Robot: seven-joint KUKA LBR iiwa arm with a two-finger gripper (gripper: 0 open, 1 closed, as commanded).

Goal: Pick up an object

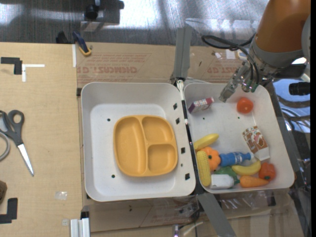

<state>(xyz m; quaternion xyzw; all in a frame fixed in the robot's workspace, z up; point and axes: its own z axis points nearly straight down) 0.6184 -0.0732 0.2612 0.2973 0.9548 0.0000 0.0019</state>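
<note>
Gripper (238, 84) hangs at upper right over the right bin (281, 132), fingers parted, holding nothing. Red tomato (245, 105) lies just below it.

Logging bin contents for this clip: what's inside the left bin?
The left bin holds one yellow divided tray, its three compartments bare. Whatever lies under the tray is covered and cannot be seen.
</note>
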